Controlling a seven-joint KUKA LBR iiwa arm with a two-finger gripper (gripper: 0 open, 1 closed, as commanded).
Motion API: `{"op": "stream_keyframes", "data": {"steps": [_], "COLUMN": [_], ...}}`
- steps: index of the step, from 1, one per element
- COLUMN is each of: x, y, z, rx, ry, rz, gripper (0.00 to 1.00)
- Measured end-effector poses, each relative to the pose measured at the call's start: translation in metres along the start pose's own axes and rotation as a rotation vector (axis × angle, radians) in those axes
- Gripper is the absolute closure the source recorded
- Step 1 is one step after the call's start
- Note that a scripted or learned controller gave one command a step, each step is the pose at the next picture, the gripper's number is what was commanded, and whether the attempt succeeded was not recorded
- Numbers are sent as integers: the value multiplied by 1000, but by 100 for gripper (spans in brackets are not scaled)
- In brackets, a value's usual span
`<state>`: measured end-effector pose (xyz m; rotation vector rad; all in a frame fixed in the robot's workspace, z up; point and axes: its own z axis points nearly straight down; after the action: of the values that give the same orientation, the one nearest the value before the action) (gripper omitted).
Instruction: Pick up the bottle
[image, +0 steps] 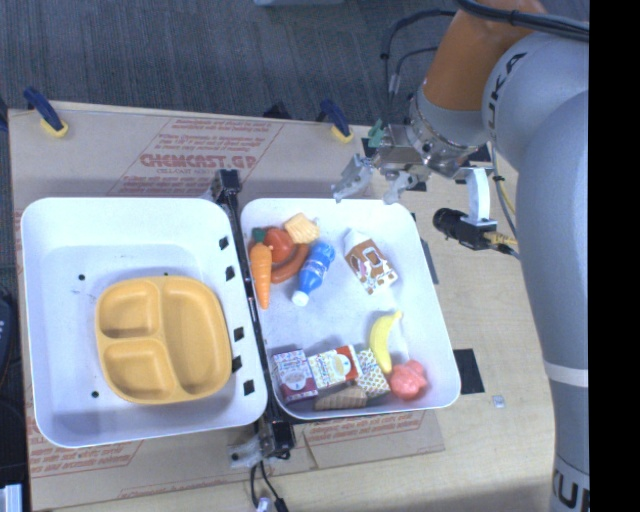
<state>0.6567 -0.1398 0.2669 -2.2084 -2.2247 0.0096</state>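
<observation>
Camera view: a glossy blue plastic bottle (314, 270) with a white cap was seen lying tilted in the right bin (432, 300), between a tapered orange carrot (261, 275) and a small printed carton (370, 264). A curved yellow banana (384, 340) and flat boxes (328, 370) were found nearer the front wall. A moulded yellow compartment tray (163, 338) was held by the left bin (50, 230). The metal tool (375, 178) was seen released, fingers spread, above the right bin's far rim, grasping nothing.

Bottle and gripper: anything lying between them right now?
In the camera view, bare white bin floor and the bin's far rim lie between the bottle and the gripper.
</observation>
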Motion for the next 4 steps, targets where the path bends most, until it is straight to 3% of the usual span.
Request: {"op": "stream_keyframes", "data": {"steps": [1,2,3,4], "x": [28,29,-55,-18], "y": [-11,-11,-56,-120], "z": [179,172,60,179], "rx": [0,6,-3,0], "ry": [0,0,-1,2], "rz": [-165,-169,-194,-45], "gripper": [0,100,100,100]}}
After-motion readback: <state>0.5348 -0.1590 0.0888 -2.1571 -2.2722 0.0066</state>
